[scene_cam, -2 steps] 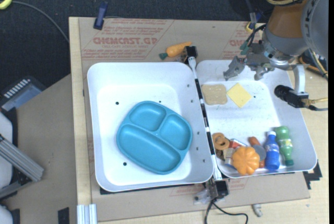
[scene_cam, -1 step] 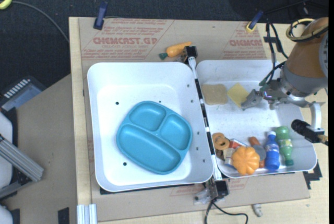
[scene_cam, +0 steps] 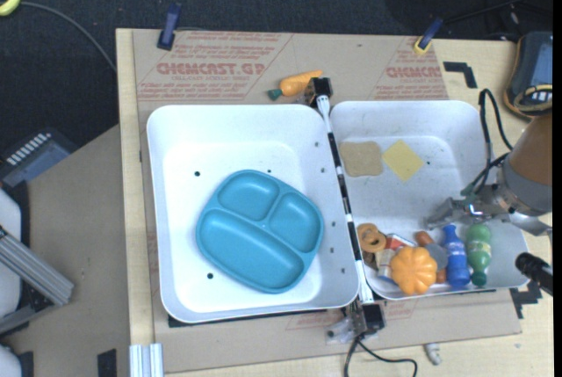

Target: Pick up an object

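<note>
Camera view: arm entering from right edge, gripper low over right bin, near bin's right wall, above the cluster of small items along the near edge. Fingers splayed apart, nothing between them; no object lifted, so pick judged not yet made. Remaining, by estimate: descend, close on one item, raise clear. Likeliest targets directly under or just beside the fingers: blue bottle-like piece and green piece, side by side, touching or nearly so. Count, right bin: one orange pumpkin-shaped toy; one blue piece; one green piece; one small brown ring-shaped item; one small orange bit; two flat squares toward the far side, one tan, one yellow; further small pieces beside the ring, too crowded to count. Left bin: one blue divided plate, three compartments, nothing in them. On board beyond bins: one orange-and-black clamp; two blue clips at far edge, left and right.
</note>
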Robot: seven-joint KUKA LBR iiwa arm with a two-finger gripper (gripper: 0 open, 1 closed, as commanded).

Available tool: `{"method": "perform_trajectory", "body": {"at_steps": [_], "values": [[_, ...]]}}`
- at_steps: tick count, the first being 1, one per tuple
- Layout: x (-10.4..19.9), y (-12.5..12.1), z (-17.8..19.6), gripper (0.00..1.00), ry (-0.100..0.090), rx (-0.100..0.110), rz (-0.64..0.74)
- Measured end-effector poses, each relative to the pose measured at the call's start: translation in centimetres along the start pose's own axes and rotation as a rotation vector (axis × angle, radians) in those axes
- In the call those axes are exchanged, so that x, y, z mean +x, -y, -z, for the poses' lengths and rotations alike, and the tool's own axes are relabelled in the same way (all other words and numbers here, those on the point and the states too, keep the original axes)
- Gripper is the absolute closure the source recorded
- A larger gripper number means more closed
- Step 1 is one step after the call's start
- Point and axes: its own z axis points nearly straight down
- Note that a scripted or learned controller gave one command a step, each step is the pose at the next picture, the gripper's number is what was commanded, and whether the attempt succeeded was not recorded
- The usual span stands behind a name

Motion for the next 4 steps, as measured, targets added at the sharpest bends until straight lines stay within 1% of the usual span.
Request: {"method": "perform_trajectory", "body": {"at_steps": [1,2,3,4], "values": [[0.5,-4.7,9.1,0.0,0.002,-0.005,0.002],[-0.6,-1.2,0.1,0.0,-0.006,-0.002,0.005],[-0.9,-9.4,12.9,0.0,0.003,-0.007,0.002],[-0.9,0.9,1.8,0.0,-0.002,0.003,0.0]]}}
